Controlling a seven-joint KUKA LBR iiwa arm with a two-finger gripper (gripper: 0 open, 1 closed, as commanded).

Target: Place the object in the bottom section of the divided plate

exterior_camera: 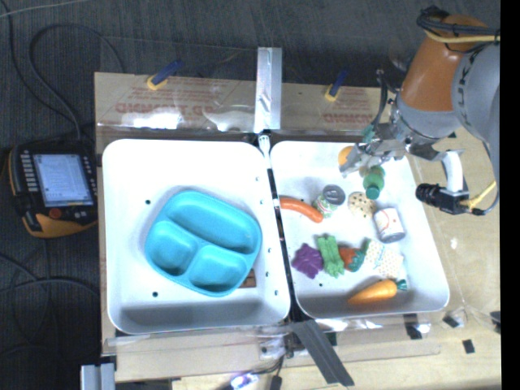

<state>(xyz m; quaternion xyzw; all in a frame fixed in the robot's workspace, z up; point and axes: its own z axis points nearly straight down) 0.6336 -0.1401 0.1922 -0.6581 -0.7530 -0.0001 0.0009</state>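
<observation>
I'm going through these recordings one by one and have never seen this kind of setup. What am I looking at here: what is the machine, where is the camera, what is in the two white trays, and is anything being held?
A single camera looks down at a slant on a bench with two shallow white bins. The grey machine with the orange band, reaching in from the right, is a robot arm; its gripper hangs over the far part of the right bin.

The left bin holds a blue divided plate with three sections, nothing in them.

The right bin holds small toy foods: a green bottle-like piece just under the gripper, an orange pepper-like piece, a purple piece, a green piece, a carrot, a small can and others.

I cannot tell whether the gripper holds anything. The job is to put one object into the plate's bottom section.

The device at far left is a control handset.
</observation>
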